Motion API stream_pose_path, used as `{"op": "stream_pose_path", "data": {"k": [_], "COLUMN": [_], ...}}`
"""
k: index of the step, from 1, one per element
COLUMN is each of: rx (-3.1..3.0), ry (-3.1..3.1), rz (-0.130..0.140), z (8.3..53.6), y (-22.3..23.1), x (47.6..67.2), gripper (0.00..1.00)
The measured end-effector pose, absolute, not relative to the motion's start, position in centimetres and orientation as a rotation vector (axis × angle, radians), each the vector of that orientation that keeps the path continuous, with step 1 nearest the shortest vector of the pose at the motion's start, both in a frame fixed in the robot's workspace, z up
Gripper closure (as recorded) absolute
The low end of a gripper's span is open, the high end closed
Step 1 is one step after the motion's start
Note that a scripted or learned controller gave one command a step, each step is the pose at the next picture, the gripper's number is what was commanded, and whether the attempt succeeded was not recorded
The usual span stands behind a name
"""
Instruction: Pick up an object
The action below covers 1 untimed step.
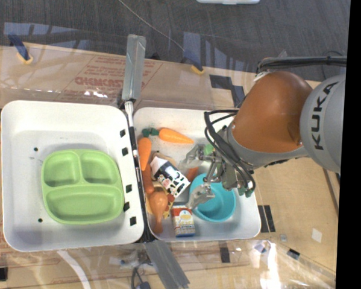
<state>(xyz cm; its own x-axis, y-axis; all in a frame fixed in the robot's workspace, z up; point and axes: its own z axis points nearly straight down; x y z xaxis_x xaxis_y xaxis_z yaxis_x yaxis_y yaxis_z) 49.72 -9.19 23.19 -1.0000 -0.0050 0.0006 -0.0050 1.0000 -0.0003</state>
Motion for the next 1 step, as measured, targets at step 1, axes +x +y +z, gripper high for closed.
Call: {"op": "stream_pose_path", "data": {"k": [1], "rx": [-0.253], "ry": [-3.185], "rz": [0.006], "z": [12.97], "y": [-9.67], "x": [51.21], "gripper": [0.0]}}
